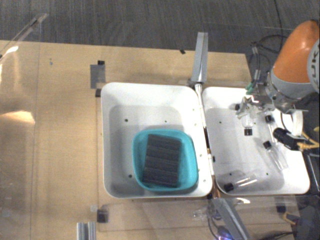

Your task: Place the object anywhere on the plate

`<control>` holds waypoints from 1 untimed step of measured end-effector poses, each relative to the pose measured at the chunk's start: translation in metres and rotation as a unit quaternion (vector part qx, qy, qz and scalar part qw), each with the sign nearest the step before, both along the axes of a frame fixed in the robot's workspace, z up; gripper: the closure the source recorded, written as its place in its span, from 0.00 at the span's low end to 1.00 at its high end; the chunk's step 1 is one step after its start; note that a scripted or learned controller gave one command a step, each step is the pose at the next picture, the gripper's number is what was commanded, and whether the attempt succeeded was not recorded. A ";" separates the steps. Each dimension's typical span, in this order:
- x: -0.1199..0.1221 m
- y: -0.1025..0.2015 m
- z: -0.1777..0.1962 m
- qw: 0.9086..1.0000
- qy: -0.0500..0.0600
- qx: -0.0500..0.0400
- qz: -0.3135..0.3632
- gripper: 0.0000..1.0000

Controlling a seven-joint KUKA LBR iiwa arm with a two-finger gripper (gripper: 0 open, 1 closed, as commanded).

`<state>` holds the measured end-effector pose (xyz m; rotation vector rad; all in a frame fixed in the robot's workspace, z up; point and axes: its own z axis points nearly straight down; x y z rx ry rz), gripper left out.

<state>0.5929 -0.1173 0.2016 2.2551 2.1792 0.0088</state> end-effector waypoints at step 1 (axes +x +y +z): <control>-0.041 0.068 -0.017 0.997 0.002 0.000 0.078 1.00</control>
